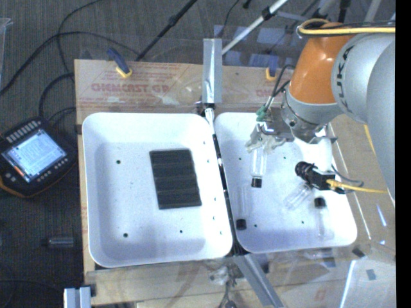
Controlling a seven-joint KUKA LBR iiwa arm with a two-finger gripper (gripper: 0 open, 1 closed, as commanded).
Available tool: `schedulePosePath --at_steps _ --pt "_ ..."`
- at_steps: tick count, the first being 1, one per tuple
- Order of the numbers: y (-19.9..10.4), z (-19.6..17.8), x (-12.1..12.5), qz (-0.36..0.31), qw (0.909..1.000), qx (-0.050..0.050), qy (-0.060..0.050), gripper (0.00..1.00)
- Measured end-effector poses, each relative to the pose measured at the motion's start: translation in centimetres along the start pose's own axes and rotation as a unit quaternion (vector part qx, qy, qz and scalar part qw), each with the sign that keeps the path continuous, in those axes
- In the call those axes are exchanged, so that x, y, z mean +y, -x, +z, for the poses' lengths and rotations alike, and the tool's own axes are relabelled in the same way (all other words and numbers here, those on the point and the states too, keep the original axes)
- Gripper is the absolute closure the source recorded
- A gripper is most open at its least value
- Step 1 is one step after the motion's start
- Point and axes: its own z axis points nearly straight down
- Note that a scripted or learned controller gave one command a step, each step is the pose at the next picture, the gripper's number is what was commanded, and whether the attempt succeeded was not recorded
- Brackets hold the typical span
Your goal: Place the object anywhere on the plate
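1. Gripper (258, 165) hangs over the right bin (340, 233); its translucent fingers look spread apart with nothing between them.
2. You have two white bins side by side; the left bin (103, 236) holds one dark ribbed plate (174, 178), lying flat near its middle.
3. Right bin: one small black block (241, 224) near the front left edge, well apart from the gripper; whether it's your task object is unclear.
4. Black fitting with a yellow cable (314, 175) sits right of the gripper.
5. Arm (334, 69) covers the right bin's back corner.
6. Pendant (31, 154) lies on the floor at left.
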Motion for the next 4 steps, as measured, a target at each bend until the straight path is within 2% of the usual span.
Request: schedulePosePath --at_steps 1,2,3,4 --pt "-12.6 -1.3 -0.7 -0.057 0.9984 -0.001 0.0 1.0" --pt "-15.6 1.4 -7.5 -0.112 0.9937 -0.001 -0.001 1.0" --pt "-15.2 -10.7 -7.4 -0.267 0.9638 -0.002 0.001 1.0" --pt "-19.5 -7.9 -8.0 -0.335 0.9421 -0.001 0.0 1.0"
